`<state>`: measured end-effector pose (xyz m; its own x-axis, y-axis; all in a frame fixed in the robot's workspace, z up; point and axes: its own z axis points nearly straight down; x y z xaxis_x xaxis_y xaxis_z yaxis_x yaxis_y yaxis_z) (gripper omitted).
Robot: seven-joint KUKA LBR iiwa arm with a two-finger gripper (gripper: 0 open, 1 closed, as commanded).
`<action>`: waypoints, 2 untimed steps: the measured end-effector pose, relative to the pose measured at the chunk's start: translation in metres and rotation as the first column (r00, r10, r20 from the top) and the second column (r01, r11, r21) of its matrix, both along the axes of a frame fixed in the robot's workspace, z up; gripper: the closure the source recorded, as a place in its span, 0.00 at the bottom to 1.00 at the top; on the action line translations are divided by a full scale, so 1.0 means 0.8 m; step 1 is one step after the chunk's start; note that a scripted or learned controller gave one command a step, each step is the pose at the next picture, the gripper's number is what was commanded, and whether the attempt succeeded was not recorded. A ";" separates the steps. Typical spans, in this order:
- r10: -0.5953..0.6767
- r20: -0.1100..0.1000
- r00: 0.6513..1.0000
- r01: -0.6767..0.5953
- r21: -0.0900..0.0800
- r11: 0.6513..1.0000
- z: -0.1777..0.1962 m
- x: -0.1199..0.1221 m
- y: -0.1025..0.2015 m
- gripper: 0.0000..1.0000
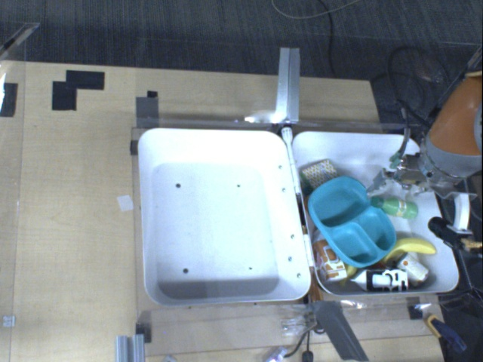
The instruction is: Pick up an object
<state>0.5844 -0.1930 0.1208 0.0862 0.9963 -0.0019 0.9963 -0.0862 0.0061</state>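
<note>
The gripper (pixel 394 178) hangs low over the right bin (pixel 451 281), just above a green bottle (pixel 398 207) (whether it's open I cannot tell), seemingly mid-reach, needing descent and closure next.

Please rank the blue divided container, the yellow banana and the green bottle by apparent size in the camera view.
1. blue divided container, clearly largest.
2. yellow banana and green bottle look similar; the arm partly covers the bottle, so no ranking.

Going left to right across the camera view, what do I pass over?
left white bin → blue divided dish → green bottle → gripper
</note>
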 end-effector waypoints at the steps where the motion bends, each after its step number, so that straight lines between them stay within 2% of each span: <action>1: 0.110 0.024 0.994 -0.109 -0.010 0.994 -0.032 -0.058 -0.004 0.00; 2: 0.213 0.049 0.976 -0.212 -0.030 0.977 -0.023 -0.098 -0.019 0.00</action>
